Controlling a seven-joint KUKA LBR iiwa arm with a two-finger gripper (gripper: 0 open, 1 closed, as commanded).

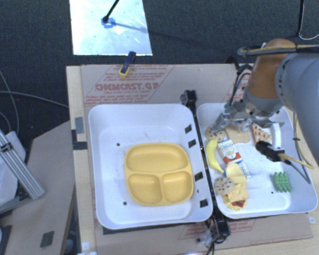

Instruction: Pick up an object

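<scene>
My gripper [221, 122] is low over the far left part of the right bin [302, 199], with the grey arm and its orange band reaching in from the right. It hangs just above a tan flat piece [238, 134] and close to the top of a yellow banana [211, 154]. A red and white packet [229, 150] lies beside the banana. Nothing shows as lifted by the gripper.
Further down the right bin lie a brown cookie [222, 185], a yellow and red food piece [236, 196], a pizza slice [260, 132] and a green ridged piece [281, 182]. The left bin [103, 127] holds a yellow divided plate [158, 173].
</scene>
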